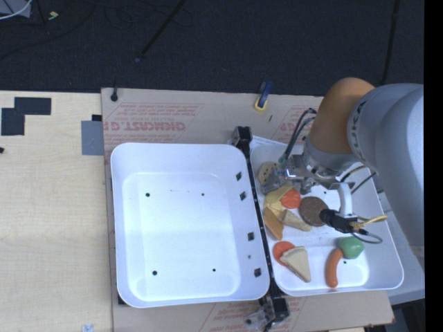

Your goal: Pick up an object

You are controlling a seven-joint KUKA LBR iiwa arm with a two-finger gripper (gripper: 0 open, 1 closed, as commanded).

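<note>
Looking left: white bin (131, 178), bare inside.
Right bin (387, 272): toy food piled at its nine o'clock side.
Hand (304, 178): low over the pile; open or closed, cannot tell.

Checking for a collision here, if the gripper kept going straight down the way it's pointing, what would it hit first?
Most likely the pile of toy food in the right bin, beneath the gripper. Depth is hard to judge from above, so the exact piece is uncertain.

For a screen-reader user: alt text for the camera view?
A grey robot arm reaches from the right over the right white bin of toy food; the left white bin sits beside it.
</note>
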